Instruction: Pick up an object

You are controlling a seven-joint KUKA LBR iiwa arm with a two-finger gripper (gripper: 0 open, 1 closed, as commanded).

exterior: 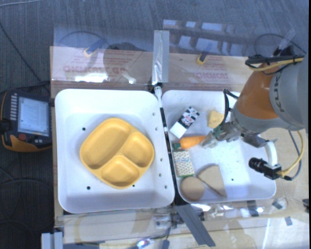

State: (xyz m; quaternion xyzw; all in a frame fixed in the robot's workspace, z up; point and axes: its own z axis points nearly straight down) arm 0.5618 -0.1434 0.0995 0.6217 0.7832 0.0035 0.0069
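Note:
In the right bin [259, 191] my gripper [213, 138] hangs low near the middle, at the right end of an orange carrot [191, 141] that lies flat. A pale yellow chunk [214, 118] sits just above it. A black-and-white patterned packet [187, 117] lies at the upper left. A small green-patterned card [183, 163] lies by the left wall. A tan wedge [213, 178] and a round tan bun [192, 188] rest at the front.
The left bin [67, 191] holds a yellow sectioned plate [117, 151]. A tablet-like pendant [26, 119] sits on the floor at the left. A black cable connector [263, 166] hangs over the right bin's right side.

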